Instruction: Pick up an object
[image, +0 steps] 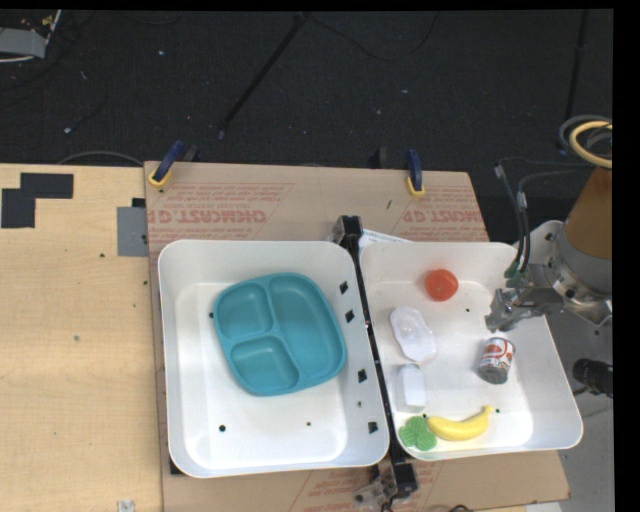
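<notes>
Camera view looks down at a slant on the worktop (60, 330), where two white bins sit side by side on a cardboard sheet (300, 205) held by two clamps (165, 170). Left bin (190, 420) carries a teal tray (278, 332) with three compartments, lying flat near the bin's middle. Right bin (560, 400) carries the loose things: an orange ball (441, 284) toward the far side, a clear plastic piece (412, 333) near the divider, a small white block (412, 385) just in front of it, a green piece (418, 433) touching a banana (460, 425) at the near edge, and a can (495, 360) lying toward the right wall.

From the right, the arm (590, 230) reaches in over the right bin's edge. Its tool (503, 310) hangs just above and behind the can, apart from it; whether the tool is released or clenched cannot be told from this angle. Nothing is seen between its tips. All things lie in the bins.
</notes>
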